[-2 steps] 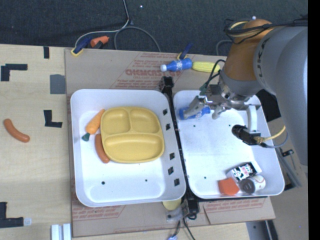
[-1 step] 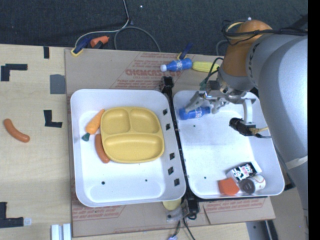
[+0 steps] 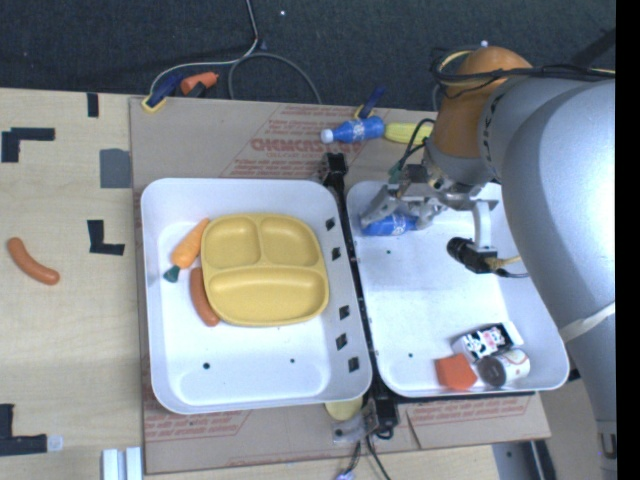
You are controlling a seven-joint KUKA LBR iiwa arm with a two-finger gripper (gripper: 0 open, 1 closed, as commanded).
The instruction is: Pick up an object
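Up at twelve o'clock in the right bin (image 3: 440, 298), the claw (image 3: 398, 211) hangs low over a blue object (image 3: 385, 226), touching or just above it; whether its grip is spread or pinched, nobody can tell. Down at five o'clock sit an orange block (image 3: 455, 371) and a small can (image 3: 503, 367). Left bin (image 3: 240, 373) carries a yellow tray (image 3: 265, 268).

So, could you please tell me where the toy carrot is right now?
The carrot lies in the left bin, near its left wall, resting against the upper-left edge of the yellow divided plate, just above the sausage.
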